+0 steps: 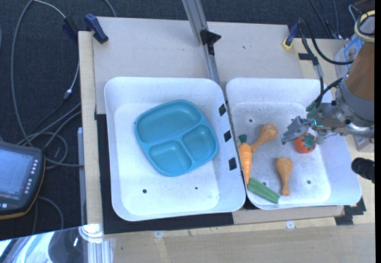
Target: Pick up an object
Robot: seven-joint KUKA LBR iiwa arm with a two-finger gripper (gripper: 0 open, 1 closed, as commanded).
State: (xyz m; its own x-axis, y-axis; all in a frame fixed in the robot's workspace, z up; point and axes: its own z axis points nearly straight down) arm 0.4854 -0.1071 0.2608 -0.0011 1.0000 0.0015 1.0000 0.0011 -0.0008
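The right bin (268, 84) holds several toy foods. A red tomato (306, 144) lies at its right side, and my gripper (302, 129) hangs directly over the tomato's upper edge, partly covering it. Whether it touches the tomato is unclear. To the left are a tan drumstick (265, 135) and an orange carrot (245, 161) by the bin's left wall. A second drumstick (284, 174) lies toward the front, with a green vegetable (262, 190) in the front left corner.
The left bin (116, 137) carries a blue divided plate (175, 137). A metal pole (193, 6) slants down to the gap between the bins. Cables and the arm's body (357, 89) crowd the right edge. A tablet (18, 178) sits on the floor at left.
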